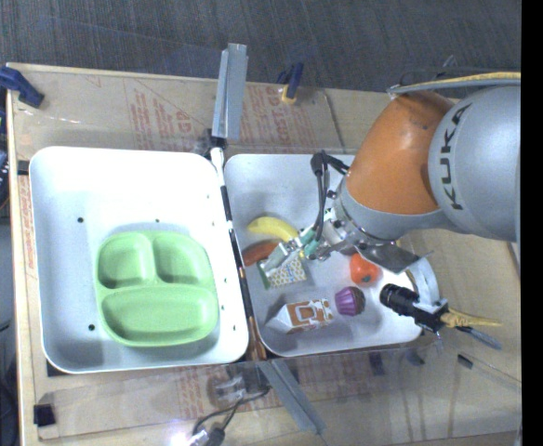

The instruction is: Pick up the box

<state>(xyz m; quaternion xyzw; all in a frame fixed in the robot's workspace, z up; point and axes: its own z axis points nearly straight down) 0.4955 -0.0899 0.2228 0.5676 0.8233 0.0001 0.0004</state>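
From the camera above the bench, the arm reaches into the right bin, and its gripper sits low over a cluster of small things near the bin's middle. The box, a small patterned carton lying tilted, is just below and left of the gripper, apparently touching it at its upper corner; whether the jaws are released or clenched on it, I cannot tell. Just above the box lie a banana and a brown item that touches the box's left side. Below the box is a small carton with an orange label, with a purple item beside it and an orange ball to the box's right. The left bin holds a green tray.

The risk, as I judge it, is crowding: the fingers could catch only the box's corner, or pinch the banana or brown item instead, so the box slips or twists free on lifting.
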